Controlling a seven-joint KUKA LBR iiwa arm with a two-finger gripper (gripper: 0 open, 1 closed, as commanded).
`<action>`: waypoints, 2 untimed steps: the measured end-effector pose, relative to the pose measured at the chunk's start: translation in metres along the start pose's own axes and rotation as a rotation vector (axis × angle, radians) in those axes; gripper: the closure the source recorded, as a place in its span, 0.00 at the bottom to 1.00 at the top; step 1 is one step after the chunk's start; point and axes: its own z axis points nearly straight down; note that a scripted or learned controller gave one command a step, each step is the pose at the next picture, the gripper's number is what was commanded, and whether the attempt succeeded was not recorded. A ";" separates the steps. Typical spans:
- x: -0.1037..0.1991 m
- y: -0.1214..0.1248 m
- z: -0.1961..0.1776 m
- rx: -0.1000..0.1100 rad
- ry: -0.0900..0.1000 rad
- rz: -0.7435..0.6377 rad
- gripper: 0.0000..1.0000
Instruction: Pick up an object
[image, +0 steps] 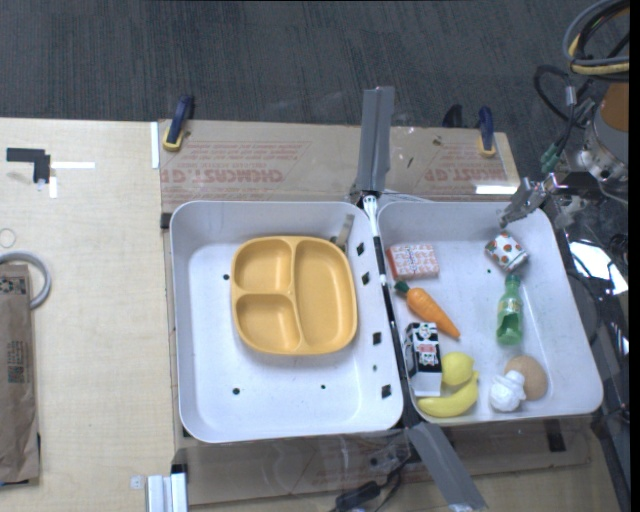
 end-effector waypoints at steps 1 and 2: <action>-0.032 0.045 0.118 0.000 -0.001 -0.020 0.00; -0.043 0.052 0.174 0.000 0.017 0.026 0.00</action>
